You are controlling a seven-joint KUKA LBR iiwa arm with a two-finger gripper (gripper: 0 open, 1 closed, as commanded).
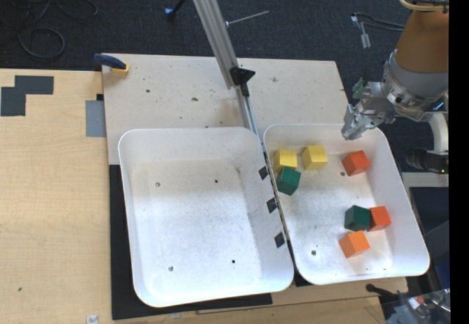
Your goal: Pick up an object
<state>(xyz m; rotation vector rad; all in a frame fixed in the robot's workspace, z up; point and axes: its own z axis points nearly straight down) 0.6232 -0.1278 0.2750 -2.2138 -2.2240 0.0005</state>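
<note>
My gripper [355, 129] hangs over the far edge of the right bin [410, 242], just above and behind a red-orange cube [356, 163]. Nothing shows between its fingers. In the same bin, two yellow cubes [286, 159] [315, 156] lie near the far left corner, with a green cube [289, 180] touching the left one. Toward the near right, a dark green cube [357, 218] sits against a red-orange cube [379, 218], and an orange cube [355, 243] lies just in front of them.
The left bin [139, 168] stands beside the right one, with black clips [271, 205] along the shared wall. A slanted aluminium post [216, 29] rises behind the bins. A blue and yellow clamp [111, 63] lies at the bench's far left.
</note>
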